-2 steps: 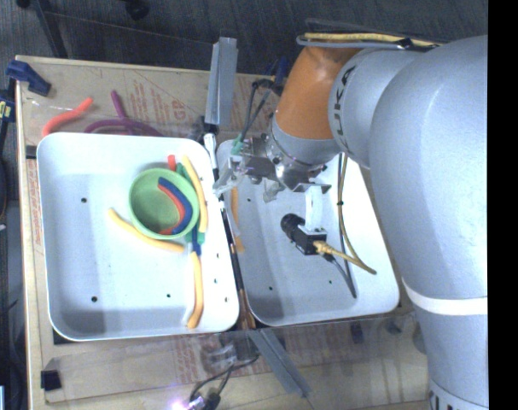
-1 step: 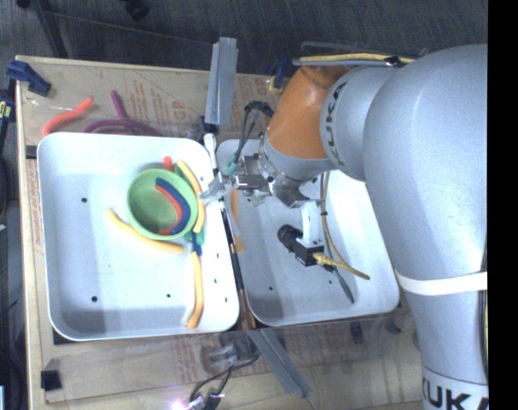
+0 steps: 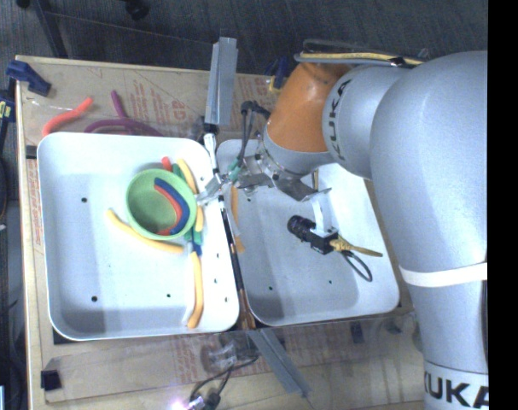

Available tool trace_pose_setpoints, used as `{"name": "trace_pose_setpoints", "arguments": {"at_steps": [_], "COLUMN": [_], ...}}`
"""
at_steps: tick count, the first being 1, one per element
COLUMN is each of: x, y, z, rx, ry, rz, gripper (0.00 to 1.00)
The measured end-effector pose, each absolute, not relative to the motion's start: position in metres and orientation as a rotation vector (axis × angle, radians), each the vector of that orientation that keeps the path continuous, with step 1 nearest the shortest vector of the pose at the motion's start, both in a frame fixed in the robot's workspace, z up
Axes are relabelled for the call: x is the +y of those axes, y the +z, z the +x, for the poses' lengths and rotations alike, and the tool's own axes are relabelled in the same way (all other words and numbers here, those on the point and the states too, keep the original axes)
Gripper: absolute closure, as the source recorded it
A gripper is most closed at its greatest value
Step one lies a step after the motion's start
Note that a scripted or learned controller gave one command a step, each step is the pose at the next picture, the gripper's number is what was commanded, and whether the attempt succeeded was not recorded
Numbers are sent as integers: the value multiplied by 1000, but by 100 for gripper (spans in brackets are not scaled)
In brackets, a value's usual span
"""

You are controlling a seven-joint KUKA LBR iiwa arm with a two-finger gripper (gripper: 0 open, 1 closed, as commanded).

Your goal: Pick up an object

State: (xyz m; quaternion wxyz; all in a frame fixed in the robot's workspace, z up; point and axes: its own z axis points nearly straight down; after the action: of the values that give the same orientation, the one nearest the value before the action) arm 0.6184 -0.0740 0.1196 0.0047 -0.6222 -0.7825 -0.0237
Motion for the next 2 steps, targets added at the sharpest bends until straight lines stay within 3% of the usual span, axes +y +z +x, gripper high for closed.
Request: {"name": "trace_pose_setpoints", "arguments": {"at_steps": [1, 2], "x": [-68, -67], "y": [111, 111], "z": [643, 647], "rx": [-2269, -2566], "ry": [-28, -51], "rz": [-2091, -1792], "gripper": [0, 0]}}
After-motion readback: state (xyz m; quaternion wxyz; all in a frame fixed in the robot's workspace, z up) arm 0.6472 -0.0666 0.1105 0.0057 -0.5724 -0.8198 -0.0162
